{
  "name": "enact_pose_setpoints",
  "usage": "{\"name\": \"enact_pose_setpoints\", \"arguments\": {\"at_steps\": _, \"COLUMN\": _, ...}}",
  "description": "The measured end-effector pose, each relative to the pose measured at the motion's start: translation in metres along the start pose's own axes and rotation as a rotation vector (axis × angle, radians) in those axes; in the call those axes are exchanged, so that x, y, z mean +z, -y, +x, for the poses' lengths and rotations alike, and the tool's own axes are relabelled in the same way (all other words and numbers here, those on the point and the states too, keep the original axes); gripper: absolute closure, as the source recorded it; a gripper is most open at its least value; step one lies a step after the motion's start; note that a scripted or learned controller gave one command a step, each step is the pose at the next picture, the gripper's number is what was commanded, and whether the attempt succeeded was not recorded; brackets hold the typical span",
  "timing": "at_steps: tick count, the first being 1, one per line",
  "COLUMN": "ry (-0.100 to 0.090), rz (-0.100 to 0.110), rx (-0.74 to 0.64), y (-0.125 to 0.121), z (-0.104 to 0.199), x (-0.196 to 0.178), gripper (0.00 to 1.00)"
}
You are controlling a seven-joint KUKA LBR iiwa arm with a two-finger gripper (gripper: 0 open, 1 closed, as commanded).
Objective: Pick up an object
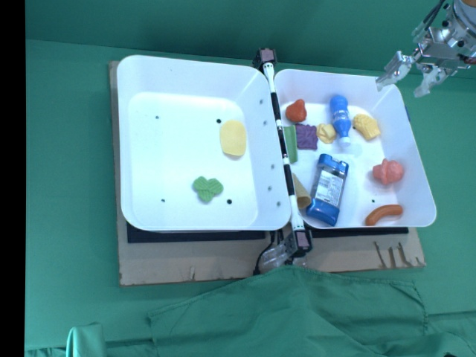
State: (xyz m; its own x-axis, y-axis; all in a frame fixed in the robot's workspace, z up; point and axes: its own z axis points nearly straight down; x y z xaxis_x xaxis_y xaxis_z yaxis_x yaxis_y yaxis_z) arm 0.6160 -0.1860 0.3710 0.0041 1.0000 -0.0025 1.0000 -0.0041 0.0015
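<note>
My gripper (411, 78) hangs at the top right, above the far right corner of the right bin (421, 177), its two fingers spread open with nothing between them. In that bin lie a blue bottle (340, 114), a blue packet with a label (327, 189), a red pepper-like toy (297, 111), a purple piece (306, 136), two yellow pieces (366, 126), a pink toy (387, 172), an orange sausage (384, 214), a green strip (290, 143) and a cone (301, 190). The left bin (141, 76) holds a yellow oval (233, 137) and a green leaf (208, 189).
Both bins rest on a cardboard sheet (193, 270) over green cloth. A black-and-white bar (279, 136) runs along the seam between the bins. Folded green fabric (297, 311) bunches at the front.
</note>
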Motion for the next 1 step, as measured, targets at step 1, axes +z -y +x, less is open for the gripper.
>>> {"name": "enact_pose_setpoints", "arguments": {"at_steps": 1, "ry": -0.003, "rz": 0.009, "rx": -0.003, "y": -0.0120, "z": 0.0245, "x": 0.1014, "gripper": 0.00}}
